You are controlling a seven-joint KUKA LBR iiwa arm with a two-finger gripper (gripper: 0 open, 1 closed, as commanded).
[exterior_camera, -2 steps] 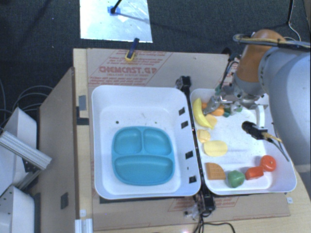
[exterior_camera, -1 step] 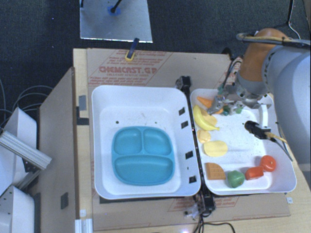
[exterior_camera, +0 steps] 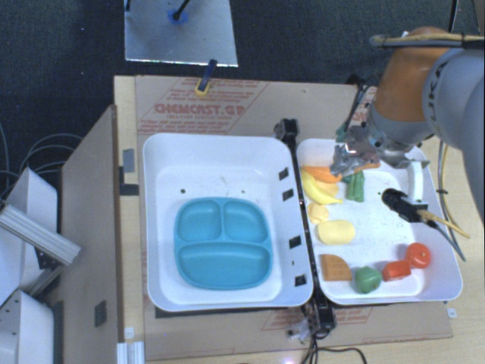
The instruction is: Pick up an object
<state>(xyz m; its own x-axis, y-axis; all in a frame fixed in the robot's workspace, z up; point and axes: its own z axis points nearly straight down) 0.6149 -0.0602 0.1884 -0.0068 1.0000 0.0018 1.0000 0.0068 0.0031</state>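
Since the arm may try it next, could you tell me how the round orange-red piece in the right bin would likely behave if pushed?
The round orange-red piece looks tomato-shaped, so it would probably roll rather than slide. Its glossy surface suggests smooth plastic, likely light and a bit slippery. The red piece beside it may block rolling that way.

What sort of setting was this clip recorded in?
Most likely a robotics lab's pick-and-place bench, not a kitchen: a grey arm reaches over two white bins, the right one holding toy food, the left a blue divided tray, on a cardboard-covered bench.
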